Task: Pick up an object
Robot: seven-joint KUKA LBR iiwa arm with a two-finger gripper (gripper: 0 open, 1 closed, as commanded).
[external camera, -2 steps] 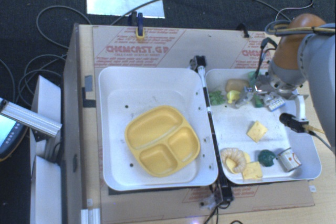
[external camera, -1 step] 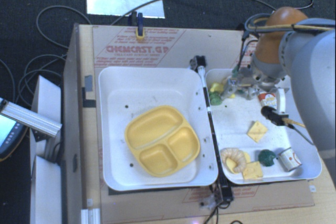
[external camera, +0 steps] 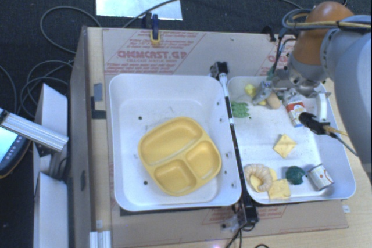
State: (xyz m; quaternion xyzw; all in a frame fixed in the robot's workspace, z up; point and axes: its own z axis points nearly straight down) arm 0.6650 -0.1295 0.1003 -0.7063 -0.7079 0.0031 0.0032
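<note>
A table (external camera: 174,49) covered in printed cardboard carries two shallow white plastic bins side by side; the left bin (external camera: 125,96) holds a single yellow tray (external camera: 179,155), smooth moulded plastic with three compartments, lying flat and turned at a slant; the right bin (external camera: 340,174) holds the scattered small things that the task offers for picking, spread apart so that each could be reached alone; near its far left corner sit a small yellow piece (external camera: 250,90) and a green leafy toy (external camera: 239,108); towards the middle lies a flat yellow wedge (external camera: 284,146), like cheese; along the near edge rest a ridged cream shrimp-like toy (external camera: 258,176), a flat yellow slice (external camera: 280,189) just beside it, a dark green rounded lump (external camera: 294,175) and a small metallic can (external camera: 319,176) on its side; a red-and-white carton (external camera: 296,112) lies near the far side; the grey arm (external camera: 343,49), with its orange band, reaches in from the right and bends down over the far end of this bin; the gripper (external camera: 272,93) hangs low by a tan rounded piece (external camera: 273,102); whether the jaws are wide or closed, the view is too small to tell
</note>
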